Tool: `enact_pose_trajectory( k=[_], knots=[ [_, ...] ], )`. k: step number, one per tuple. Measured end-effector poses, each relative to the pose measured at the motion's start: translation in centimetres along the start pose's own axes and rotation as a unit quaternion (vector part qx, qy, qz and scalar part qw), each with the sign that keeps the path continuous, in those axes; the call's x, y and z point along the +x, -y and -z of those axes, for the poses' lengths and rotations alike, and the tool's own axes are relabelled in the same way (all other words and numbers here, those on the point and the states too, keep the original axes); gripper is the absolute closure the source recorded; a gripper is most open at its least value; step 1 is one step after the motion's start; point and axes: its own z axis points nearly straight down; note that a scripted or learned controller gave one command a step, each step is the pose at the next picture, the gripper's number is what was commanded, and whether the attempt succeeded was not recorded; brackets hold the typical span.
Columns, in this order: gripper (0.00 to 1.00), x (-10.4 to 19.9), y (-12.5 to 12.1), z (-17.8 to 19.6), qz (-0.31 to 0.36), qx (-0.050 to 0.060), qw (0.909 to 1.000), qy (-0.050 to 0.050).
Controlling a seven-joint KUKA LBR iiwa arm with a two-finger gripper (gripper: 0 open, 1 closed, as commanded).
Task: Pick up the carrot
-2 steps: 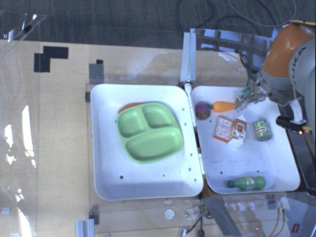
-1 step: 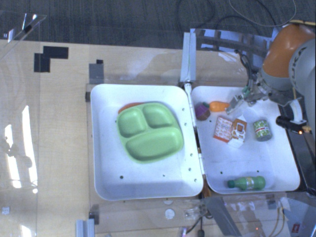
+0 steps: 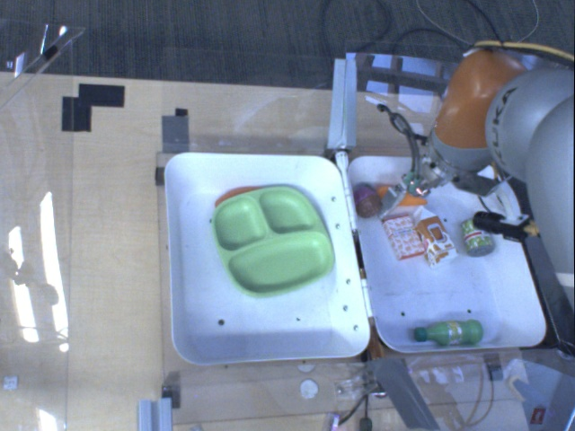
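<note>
The carrot (image 3: 402, 196), a small orange stub, is seen near the back edge of the right bin (image 3: 503, 321), partly covered by the gripper (image 3: 411, 187). Whether it is gripped cannot be told, nor can the state of the gripper, which is set low over the carrot on a thin metal stem. Just beside the carrot, toward the bin's back left corner, a rounded purple piece (image 3: 367, 199) is found. In front of the carrot a flat printed carton (image 3: 404, 237), white and red, is laid, and touching it a smaller orange-and-white box (image 3: 435, 239). A small green-labelled can (image 3: 476, 239) is tipped near the right edge. A green plastic bottle (image 3: 448, 333) is laid on its side along the front edge. The arm (image 3: 517, 106), smooth grey with an orange band, is reached in over the back right corner. In the left bin (image 3: 193, 330), a glossy green tray (image 3: 271, 239) with three rounded compartments is placed slightly askew toward the back, an orange sliver (image 3: 235, 192) being visible at its back edge.
</note>
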Motion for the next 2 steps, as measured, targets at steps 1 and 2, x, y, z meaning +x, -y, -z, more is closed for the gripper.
enact_pose_trajectory(
  k=[1,2],
  knots=[
    [1.0,0.5,-0.6,1.1,0.006,-0.004,1.0,-0.001],
    [1.0,5.1,1.5,10.0,0.118,-0.011,0.9929,0.001]
  ],
)
